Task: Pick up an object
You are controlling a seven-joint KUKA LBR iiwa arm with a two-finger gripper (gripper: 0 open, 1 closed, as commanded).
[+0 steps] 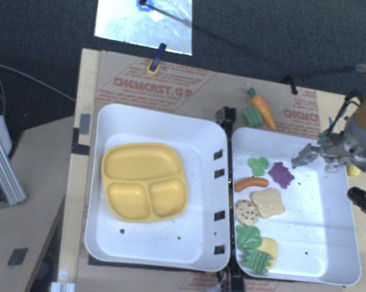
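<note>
My gripper (317,159) hovers over the far right part of the right bin (324,226), its fingers spread and nothing between them. Toy food lies along that bin's left side. A purple piece (281,174) is the nearest, a little left of and below the gripper. Beside the purple piece is a green leaf (258,165). Below these lie an orange sausage (252,183), a slice of toast (268,202) and a chocolate-chip cookie (246,212). In the near left corner are a green piece (248,237), a yellow piece (269,247) and a ridged green piece (255,260).
A yellow divided plate (143,180) lies in the left bin (155,246). A toy carrot (264,110) rests on the cardboard behind the right bin. A shiny sheet (147,9) lies on the floor at the back.
</note>
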